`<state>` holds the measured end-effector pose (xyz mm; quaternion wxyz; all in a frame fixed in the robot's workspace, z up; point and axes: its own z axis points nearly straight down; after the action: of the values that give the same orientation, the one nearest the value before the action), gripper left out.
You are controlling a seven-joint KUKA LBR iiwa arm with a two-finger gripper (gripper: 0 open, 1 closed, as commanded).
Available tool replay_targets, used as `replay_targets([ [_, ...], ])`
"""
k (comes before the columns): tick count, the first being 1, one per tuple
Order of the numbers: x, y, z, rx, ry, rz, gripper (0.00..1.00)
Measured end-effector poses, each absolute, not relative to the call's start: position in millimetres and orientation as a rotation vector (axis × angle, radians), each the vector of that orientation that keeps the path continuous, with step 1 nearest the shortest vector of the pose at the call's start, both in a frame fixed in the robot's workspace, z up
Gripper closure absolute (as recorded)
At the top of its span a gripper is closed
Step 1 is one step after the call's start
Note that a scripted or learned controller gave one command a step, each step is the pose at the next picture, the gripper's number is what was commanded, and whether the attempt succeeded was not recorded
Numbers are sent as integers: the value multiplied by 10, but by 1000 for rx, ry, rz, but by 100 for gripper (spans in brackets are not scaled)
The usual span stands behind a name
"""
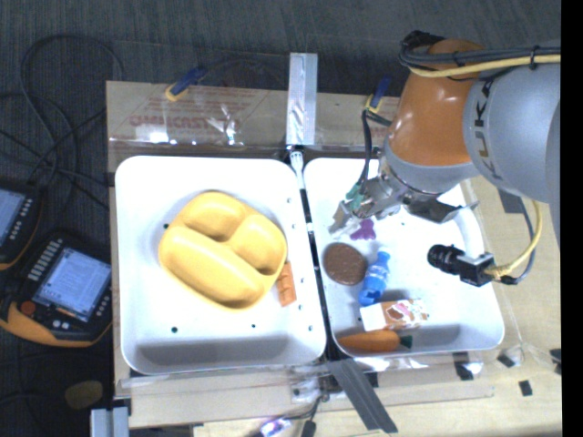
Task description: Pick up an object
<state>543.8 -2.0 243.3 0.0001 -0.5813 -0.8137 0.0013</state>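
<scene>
Gripper [351,212] low in the right bin [474,326].
You see it above a purple item [366,231], near a brown disc [345,264]; finger state cannot be told.

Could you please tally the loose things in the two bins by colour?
Yellow: 1, the big moulded piece
Orange: 2, the small strip and the carrot-like piece
Brown: 1, the disc
Blue: 1, the bottle
Purple: 1, the scrap
White-and-brown: 1, the packet
Total: 7
</scene>
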Motion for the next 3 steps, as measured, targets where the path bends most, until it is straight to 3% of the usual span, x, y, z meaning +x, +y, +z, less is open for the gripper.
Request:
replay_targets([
  [1,4972,-559,1829,-2097,-2339,7,100],
  [2,5163,-746,1831,-1935,-2475,6,100],
  [3,4838,-600,2552,-2215,-2227,6,100],
])
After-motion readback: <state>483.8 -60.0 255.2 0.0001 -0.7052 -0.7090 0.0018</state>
